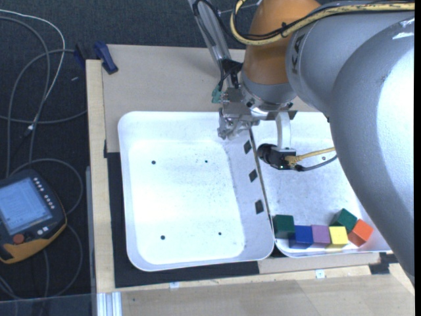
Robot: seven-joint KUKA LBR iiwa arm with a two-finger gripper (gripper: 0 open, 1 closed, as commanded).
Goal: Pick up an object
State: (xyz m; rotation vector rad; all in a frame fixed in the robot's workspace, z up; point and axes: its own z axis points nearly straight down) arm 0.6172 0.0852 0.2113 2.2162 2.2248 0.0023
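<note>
The jaws of the gripper [231, 125] hang at twelve o'clock of the scene, over the far end of the divider between the left bin [131, 176] and the right bin [309, 189]; whether they stand apart or together I cannot tell. The blocks sit in a row at five o'clock in the right bin: dark green block [283, 224], blue block [303, 235], purple block [320, 234], yellow block [338, 235], orange block [361, 231]. A good pick, I judge, means travelling toward that row, centring on an end block, and descending squarely.
</note>
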